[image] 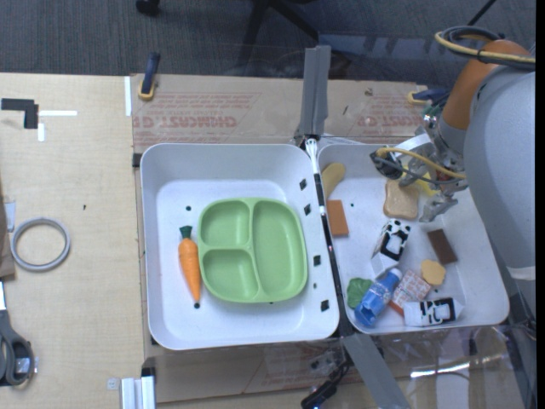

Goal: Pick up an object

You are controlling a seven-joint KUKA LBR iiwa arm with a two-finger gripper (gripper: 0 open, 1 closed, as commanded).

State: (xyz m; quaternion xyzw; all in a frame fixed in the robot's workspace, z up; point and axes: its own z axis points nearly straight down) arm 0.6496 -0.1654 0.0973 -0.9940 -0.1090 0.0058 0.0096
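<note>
In the left bin [153,254] lie an orange plastic carrot [190,265] and a green three-compartment plastic plate [253,250], well apart from the arm. In the right bin [477,313] the gripper [417,170] hangs at the far end, just above a tan slice of toy bread [398,201] (seemingly its target). Whether it is open or grips anything cannot be told, so I judge this the approach step; next it must descend squarely onto the slice and close.

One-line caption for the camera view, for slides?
Gripper over cluttered right bin; left bin holds green tray and carrot.
</note>
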